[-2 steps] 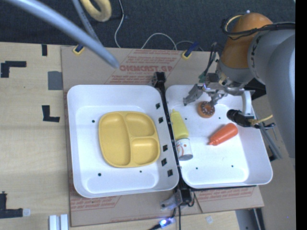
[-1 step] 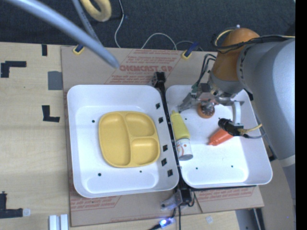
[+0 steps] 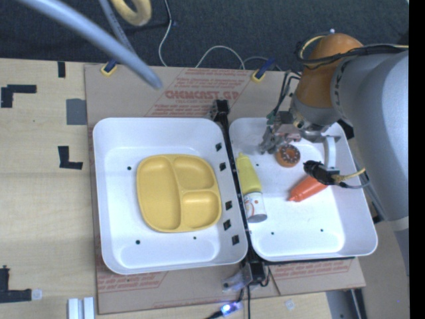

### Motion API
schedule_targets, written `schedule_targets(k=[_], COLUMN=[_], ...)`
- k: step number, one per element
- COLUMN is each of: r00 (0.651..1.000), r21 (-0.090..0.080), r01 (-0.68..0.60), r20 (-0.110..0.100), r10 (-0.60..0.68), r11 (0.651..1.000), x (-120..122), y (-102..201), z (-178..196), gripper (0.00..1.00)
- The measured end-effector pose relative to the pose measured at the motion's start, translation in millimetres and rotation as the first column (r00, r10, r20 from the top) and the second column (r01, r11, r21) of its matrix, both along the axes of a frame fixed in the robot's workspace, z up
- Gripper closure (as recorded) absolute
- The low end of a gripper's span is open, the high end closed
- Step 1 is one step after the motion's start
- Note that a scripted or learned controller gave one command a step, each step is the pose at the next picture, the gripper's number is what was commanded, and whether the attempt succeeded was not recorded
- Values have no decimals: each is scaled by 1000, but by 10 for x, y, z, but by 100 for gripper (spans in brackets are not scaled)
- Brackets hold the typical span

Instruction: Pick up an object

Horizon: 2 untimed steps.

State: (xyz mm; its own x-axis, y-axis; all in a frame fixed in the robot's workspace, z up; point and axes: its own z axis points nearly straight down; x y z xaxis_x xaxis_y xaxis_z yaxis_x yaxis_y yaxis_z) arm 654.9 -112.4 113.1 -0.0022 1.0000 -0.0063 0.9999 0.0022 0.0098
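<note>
Hand (image 3: pixel 271 142) sits low in the right bin (image 3: pixel 302 234), near its far left corner, hanging over bare white floor. I cannot tell how far open it is from this angle; the wrist hardware covers the tip. I see nothing held in it.

Nearest item: a small round orange-brown disc (image 3: pixel 289 155), just beside the hand on the side toward the bin's middle, lying flat. I can't make out whether it touches the hand.

Next out: an orange cone-shaped piece (image 3: pixel 305 190), lying on its side near the middle of the right bin, pointed end toward the near left corner. It is apart from the disc.

Along the left wall of the right bin: a yellow bottle (image 3: pixel 248 176) on its side, lengthwise with the wall, its pale capped end toward the near edge. It lies near the hand but clear of it.

The arm (image 3: pixel 375 111) comes in over the right bin's far right corner and right edge.

Left bin (image 3: pixel 116 158): one yellow divided plate (image 3: pixel 178 192), three compartments, flat at the centre, well apart from the hand.

Both bins rest side by side on a printed cardboard sheet (image 3: pixel 192 93) on the bench (image 3: pixel 40 178).
</note>
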Motion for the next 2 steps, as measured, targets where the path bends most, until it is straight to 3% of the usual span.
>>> schedule_targets(k=[2], r00=[1000], r21=[6], r01=[0], r20=[-5], r10=[0], r11=[1000], x=[40], y=[27], z=[1262], gripper=[100])
